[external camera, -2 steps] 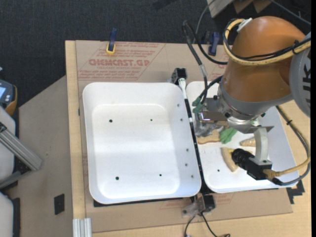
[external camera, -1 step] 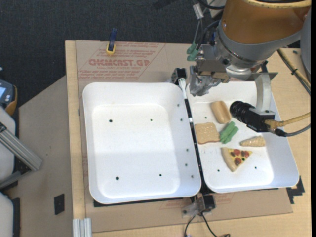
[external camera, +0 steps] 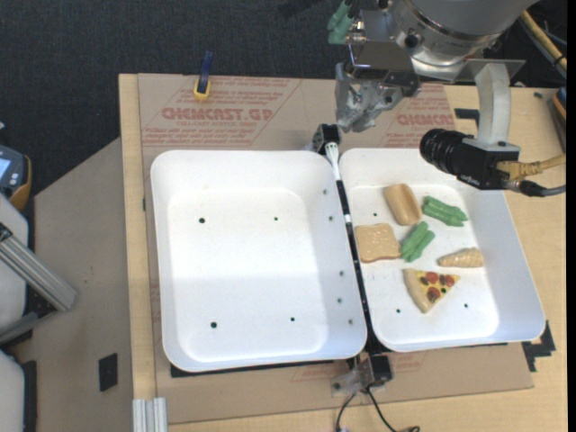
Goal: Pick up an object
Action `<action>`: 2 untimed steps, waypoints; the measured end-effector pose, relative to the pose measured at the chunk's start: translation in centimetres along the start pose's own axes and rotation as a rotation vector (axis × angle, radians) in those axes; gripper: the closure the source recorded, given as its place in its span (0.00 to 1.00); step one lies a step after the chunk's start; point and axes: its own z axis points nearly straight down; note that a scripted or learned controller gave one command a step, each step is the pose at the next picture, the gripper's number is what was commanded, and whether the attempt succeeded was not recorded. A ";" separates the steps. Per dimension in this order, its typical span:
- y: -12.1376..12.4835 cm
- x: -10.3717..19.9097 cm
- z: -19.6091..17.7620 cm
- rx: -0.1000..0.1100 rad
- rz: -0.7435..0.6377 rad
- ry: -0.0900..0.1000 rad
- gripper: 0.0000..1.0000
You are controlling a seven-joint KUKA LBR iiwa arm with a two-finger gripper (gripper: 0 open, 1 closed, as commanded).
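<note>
Nothing is lifted yet: the hand [external camera: 364, 115] hangs above the bins' far edge (whether its grip is spread I cannot tell), while the toy foods, pizza slice [external camera: 429, 287] included, lie below and nearer in the right bin [external camera: 515, 288].

1. A single camera is fixed above the table [external camera: 270, 106] and looks down on it at a slant, from the near long edge toward the far edge.
2. It stands far enough off to take in both white bins side by side: the left bin [external camera: 180, 178] and the right bin [external camera: 513, 286], with the table's near edge low in the picture and dark floor past the far and left edges.
3. The arm [external camera: 450, 7] enters from the right at the top, close under the lens and cut off by the frame; its hand [external camera: 360, 115] hangs over the far edge between the bins.
</note>
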 end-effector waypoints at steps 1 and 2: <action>0.4 5.2 -3.1 0.008 0.000 -0.002 0.00; -1.0 8.6 -2.9 0.013 0.001 -0.003 0.00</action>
